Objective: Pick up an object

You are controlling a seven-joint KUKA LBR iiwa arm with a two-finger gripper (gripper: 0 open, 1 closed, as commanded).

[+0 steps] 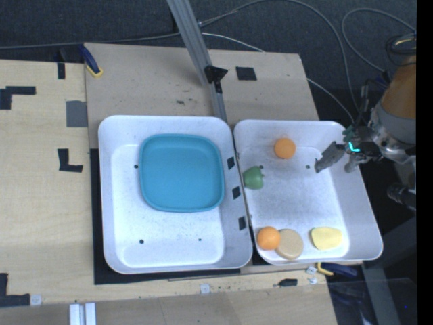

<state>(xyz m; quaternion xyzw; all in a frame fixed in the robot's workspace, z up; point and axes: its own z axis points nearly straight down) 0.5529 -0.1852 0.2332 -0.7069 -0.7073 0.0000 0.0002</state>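
While my two-finger gripper (333,157) hangs over the upper right part of the right white bin (358,202), nothing sits between its fingers; I can't tell from the camera view whether they're spread or pressed together

Camera view, right bin contents:
- small orange ball (285,148), upper middle, near the gripper and to its left in the picture, just a bit further up; closest candidate
- green rounded object (254,177), against the left wall, further left and lower
- second orange ball (268,238), touching a tan round disc-like piece (290,244), bottom left
- yellow soft-looking lump (327,237), bottom right, just beside the disc

Left white bin (111,181) holds a square blue plastic plate (181,172), well apart from me

Judgement: the upper orange ball is the target. It's round, so no long axis to align with. Move is a short shift left across the bin, then down. It stands alone, so nothing else should crowd the fingers. Risk: ball rolls off if contact is off-centre
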